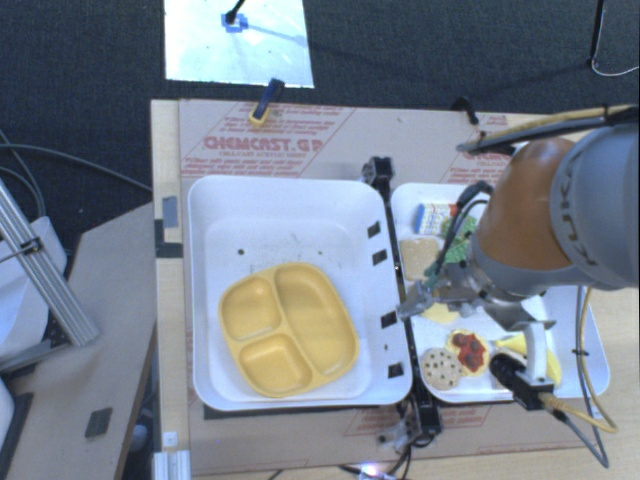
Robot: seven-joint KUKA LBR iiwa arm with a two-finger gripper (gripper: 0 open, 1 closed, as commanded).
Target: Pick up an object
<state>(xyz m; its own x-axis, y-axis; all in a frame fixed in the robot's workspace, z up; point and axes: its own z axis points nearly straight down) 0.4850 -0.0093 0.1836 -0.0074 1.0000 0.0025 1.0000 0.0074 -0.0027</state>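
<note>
Two white bins lie below me in the camera view, and my gripper (pixel 418 301) hangs low at the inner edge of the right bin (pixel 598 363), close against the wall it shares with the left bin (pixel 290 208). My own wrist covers much of it, so I cannot tell how wide it stands or whether it has hold of anything. Just beside it, on the side toward my arm, lies a pale yellow piece (pixel 440 315), flat on the bin floor and the nearest thing to take. A little past that sit a red-topped piece (pixel 468 348) and a chocolate-chip cookie (pixel 440 368), close to one another. On the gripper's other side are a tan round piece (pixel 418 256), near, and a blue and white packet (pixel 436 215), farther off. Across the wall, well apart from the gripper, a yellow divided plate (pixel 290 333) rests in the left bin. I judge that I am in the approach, low over the small things, with no grasp shown. The next move calls for centring over the pale yellow piece, clear of the bin wall, then closing and lifting straight. The wall so close could foul the grasp, and a flat piece gives little to grip.
</note>
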